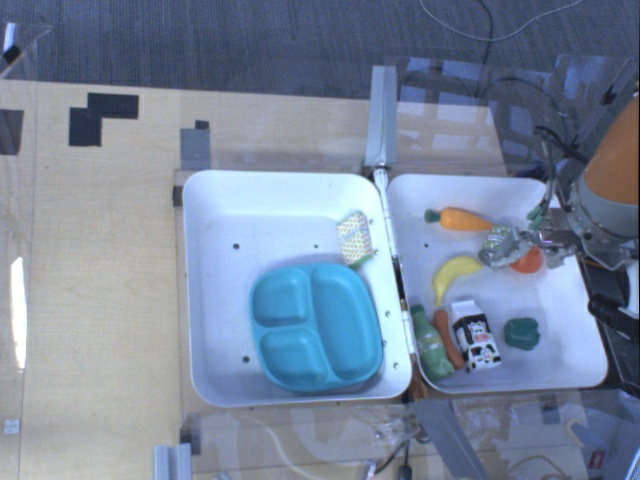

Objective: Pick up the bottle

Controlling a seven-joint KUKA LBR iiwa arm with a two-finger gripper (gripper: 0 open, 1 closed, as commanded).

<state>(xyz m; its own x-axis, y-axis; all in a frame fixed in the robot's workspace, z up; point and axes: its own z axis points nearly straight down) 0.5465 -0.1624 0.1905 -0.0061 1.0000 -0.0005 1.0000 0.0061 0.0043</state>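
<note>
Bottle [431,342] hemmed — bin wall [404,308] left, sausage [449,339] right.

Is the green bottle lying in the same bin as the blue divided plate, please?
No, the green bottle lies in the right bin against its left wall, while the blue plate sits in the left bin.

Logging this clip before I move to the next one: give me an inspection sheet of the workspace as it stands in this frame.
Surface: wooden bench bearing the left bin and right bin, side by side.
Job's things: green bottle lying along the right bin's left wall, untouched.
Clutter: blue divided plate and a small patterned packet in the left bin; carrot, banana, red item, cow-print carton, thin orange stick and green pepper in the right bin.
Grippers: tool low over the right bin's upper middle, beside the red item, far from the bottle.
Cables: white cable looped on the carpet.
Surroundings: grey carpet, black tape marks on the bench.
</note>
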